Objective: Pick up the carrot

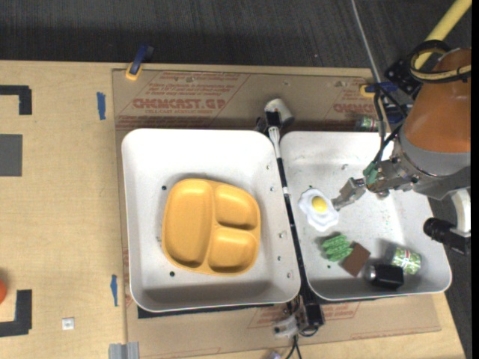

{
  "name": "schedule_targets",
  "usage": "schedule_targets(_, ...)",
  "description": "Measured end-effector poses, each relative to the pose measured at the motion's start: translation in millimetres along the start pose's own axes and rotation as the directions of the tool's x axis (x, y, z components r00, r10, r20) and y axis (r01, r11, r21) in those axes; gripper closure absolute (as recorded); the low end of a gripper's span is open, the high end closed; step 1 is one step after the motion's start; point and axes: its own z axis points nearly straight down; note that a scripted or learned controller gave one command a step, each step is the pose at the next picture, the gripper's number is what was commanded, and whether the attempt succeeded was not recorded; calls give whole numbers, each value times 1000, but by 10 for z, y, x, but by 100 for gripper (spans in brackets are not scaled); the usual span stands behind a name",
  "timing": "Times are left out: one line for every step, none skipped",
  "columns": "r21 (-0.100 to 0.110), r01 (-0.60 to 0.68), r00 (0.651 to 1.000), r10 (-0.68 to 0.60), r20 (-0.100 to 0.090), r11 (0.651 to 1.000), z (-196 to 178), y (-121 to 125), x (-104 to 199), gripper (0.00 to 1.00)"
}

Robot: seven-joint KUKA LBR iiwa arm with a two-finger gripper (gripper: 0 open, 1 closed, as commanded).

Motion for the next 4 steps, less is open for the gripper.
schedule_targets(-4, -10, 1000, 10, 2, 1000, 369, 616, -74, 0)
schedule_targets(-1, 111, 994, -111, 1, 994, 368, 672, 323, 0)
schedule_targets(1, 6, 1000, -6, 0, 1000, 372, 427, 681, 0)
schedule_targets(-1, 84, 996, -84, 1, 996, 732, 605, 1696, 0)
